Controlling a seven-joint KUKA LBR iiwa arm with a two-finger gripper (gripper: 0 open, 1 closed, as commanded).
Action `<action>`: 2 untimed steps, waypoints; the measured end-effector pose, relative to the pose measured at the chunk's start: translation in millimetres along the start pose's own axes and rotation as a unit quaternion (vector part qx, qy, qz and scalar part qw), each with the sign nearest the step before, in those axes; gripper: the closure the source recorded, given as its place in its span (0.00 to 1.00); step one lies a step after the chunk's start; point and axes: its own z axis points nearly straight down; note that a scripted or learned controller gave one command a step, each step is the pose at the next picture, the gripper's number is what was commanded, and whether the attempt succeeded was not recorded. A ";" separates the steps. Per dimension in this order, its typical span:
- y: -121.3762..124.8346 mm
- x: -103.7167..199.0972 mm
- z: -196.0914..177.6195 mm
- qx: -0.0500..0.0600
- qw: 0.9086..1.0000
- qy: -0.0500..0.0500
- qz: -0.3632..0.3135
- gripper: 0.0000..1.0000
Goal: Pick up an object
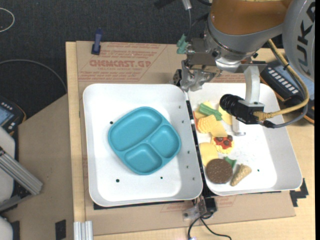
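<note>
White plastic forms both shallow bins. The left bin (pixel 95 134) carries one blue divided plate (pixel 144 140), lying flat near its middle. The right bin (pixel 280 159) carries the things I may pick: a heap of toy food bunched along its left side, close to the wall shared with the other bin.

Contents of the heap, far to near:
- a green piece (pixel 210 110) on top;
- yellow and orange pieces (pixel 210 126) below it;
- a red piece with dark spots (pixel 223 142);
- a brown round disc (pixel 219 170);
- a tan cone (pixel 241 174), touching the disc on its right.

My claw (pixel 191 81) hangs at the far edge of the bins, over the seam between them and just beyond the green piece. Nothing sits between the fingers that I can see. Whether it is spread or pressed together I cannot tell; the wrist housing covers too much.

My judgement: with the pieces touching one another, a clean grip on one is harder. The cone and disc at the near end look least crowded.

Readable writing: the cardboard (pixel 125 59) under the bins carries red print, "CHEMCAST" followed by letters like "G P". Smaller lines are illegible. My arm casing (pixel 305 29) shows a partial "UK".
</note>
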 end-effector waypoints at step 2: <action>-48.2 10.3 135.7 0.008 1.000 -0.001 0.000 1.00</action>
